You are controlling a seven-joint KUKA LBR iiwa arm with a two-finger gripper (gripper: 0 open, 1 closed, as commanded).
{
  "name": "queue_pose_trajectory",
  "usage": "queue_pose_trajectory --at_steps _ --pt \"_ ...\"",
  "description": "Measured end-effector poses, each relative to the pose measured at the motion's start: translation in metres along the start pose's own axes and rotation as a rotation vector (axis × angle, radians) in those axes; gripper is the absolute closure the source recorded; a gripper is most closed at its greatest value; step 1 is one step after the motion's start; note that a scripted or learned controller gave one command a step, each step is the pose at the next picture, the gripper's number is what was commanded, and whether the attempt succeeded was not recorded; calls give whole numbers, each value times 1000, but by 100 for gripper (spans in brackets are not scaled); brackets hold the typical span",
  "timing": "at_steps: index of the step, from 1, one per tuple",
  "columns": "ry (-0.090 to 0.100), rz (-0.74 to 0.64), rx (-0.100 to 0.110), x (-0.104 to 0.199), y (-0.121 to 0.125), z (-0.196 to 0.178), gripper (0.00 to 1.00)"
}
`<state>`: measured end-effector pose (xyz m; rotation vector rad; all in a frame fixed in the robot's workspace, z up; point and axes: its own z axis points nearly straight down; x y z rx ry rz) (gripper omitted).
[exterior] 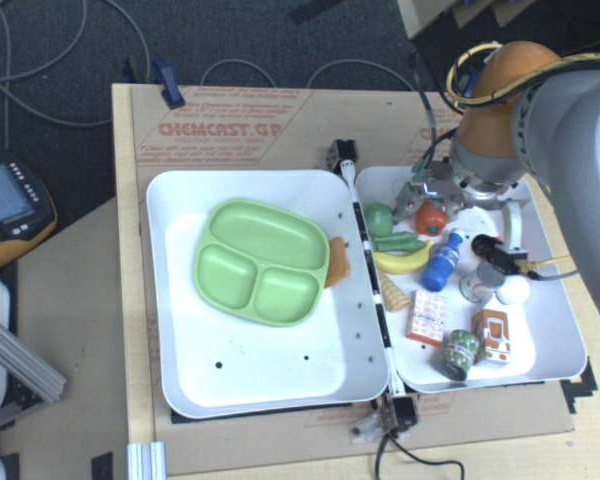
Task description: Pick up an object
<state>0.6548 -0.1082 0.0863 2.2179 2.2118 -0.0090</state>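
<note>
My gripper [429,200] is down in the back left part of the right bin [558,320], reaching in from the right. Just under and in front of it is a red tomato-like toy [430,219], touching or very close to the gripper. Left of that lie a green pepper [379,216], a green pod [400,240] and a yellow banana [401,261]. A blue bottle [440,264] lies just in front of the red toy. The grey wrist hides what is behind the gripper.
The right bin's front holds a cone [393,293], a red and white packet [428,318], a green can [460,354], an orange and white box [493,333] and two pale round pieces [513,290]. In the left bin [180,348] sits a green divided plate [263,261], with a small orange piece [338,261] at its right.
</note>
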Motion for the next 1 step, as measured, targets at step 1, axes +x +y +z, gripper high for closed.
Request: queue_pose_trajectory --at_steps 1 --pt "8 -3 -2 5 1 -10 100"
